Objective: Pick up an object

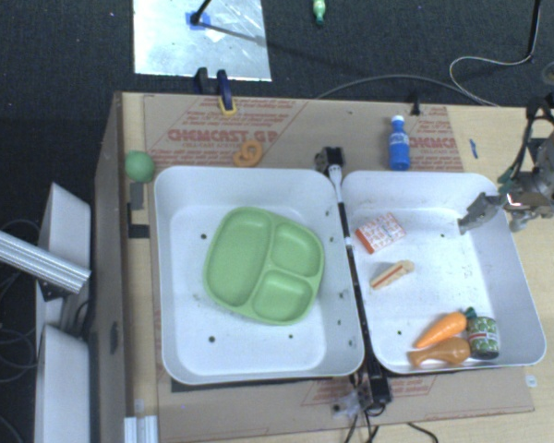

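Jaws (480, 210) hang over right bin's (526, 293) bare back edge.

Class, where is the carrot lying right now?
The carrot lies in the right bin, near its front right corner, just above an orange bottle and left of a small can.

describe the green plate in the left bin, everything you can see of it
The green plate is a pale green, rounded-square tray that looks like plastic. Raised ridges split it into three compartments: one large on its left side and two smaller on its right. It lies flat, right side up, turned slightly askew, roughly in the middle of the left bin, resting on the bin's white floor. Nothing sits in its compartments and nothing else touches it.
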Robot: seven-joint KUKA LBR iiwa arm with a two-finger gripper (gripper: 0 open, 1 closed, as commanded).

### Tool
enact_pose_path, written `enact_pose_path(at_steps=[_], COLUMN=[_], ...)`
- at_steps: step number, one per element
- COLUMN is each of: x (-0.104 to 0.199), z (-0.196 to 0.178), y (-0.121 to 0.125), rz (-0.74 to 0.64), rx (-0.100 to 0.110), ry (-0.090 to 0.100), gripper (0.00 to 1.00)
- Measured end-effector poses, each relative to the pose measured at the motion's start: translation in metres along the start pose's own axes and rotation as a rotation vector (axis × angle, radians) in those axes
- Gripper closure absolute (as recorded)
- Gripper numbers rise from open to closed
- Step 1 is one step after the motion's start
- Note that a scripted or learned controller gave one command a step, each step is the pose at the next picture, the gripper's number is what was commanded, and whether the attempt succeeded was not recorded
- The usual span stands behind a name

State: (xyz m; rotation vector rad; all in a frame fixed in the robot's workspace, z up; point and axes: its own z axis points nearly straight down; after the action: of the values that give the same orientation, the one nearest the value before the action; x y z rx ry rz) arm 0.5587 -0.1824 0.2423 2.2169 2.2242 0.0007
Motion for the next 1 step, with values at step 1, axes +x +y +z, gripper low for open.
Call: enact_pose_path(at_steps=[1], x=[-0.0018], z=[0.1103], y=[-0.0222], rz=[0.002], rx=[0.002], ry=[0.001], gripper=[0.0])
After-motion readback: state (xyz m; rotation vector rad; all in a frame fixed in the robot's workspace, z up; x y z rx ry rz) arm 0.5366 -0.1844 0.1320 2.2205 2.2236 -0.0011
